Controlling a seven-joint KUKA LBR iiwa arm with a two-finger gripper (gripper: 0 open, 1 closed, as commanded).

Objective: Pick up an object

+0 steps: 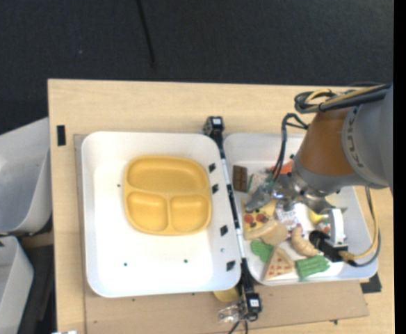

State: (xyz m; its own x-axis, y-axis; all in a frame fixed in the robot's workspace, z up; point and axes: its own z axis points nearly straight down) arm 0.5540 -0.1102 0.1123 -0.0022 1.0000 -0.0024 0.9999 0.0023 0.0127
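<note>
The right white bin [258, 145] holds a heap of small toy food: a brown block [240, 178], a pizza slice [279, 264], a green piece [311, 266], another green piece [261, 248], a tan croissant-like piece [302, 242] and a red-dotted piece [256, 220]. My gripper [274, 193] hangs low over the middle of this heap, under the grey arm with its orange band [321, 148]. The arm body hides much of the bin's right half. Nothing can be made out between the gripper's parts.
The left white bin [106, 256] holds a yellow three-compartment plate [167, 193]. Black clips [214, 124] sit along the divide between the bins. Black cables [307, 103] loop above the arm. A white object [8, 179] lies off the bench's left edge.
</note>
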